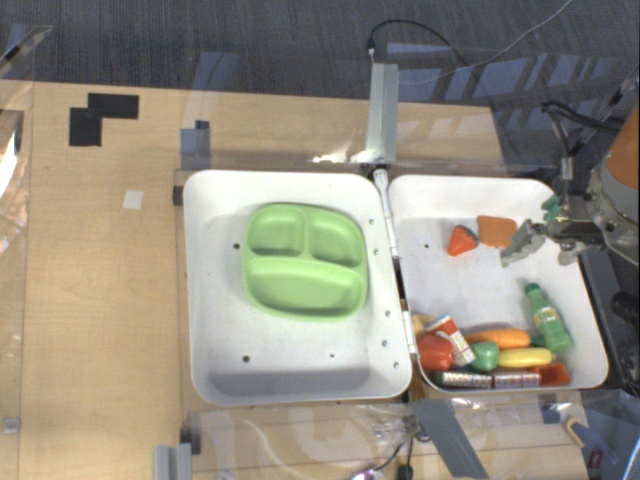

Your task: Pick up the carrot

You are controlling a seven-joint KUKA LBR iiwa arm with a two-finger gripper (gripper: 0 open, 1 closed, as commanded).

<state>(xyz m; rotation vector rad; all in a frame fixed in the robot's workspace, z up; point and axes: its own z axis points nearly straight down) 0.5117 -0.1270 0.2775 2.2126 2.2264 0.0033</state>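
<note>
While claw [535, 240] hovers | carrot [505, 338] lies well below-left, apart.

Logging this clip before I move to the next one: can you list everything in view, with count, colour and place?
bins: 2, white, side by side on the bench
divided plate: 1, green, left bin
strawberry: 1, red, right bin, far part
bread slice: 1, orange-brown, beside the strawberry
bottle: 1, green, right bin, right side
carrot: 1, orange, in the near-edge pile
other toy foods: several, red, yellow, green, same pile
gripper: 1, grey, over the right bin
</note>
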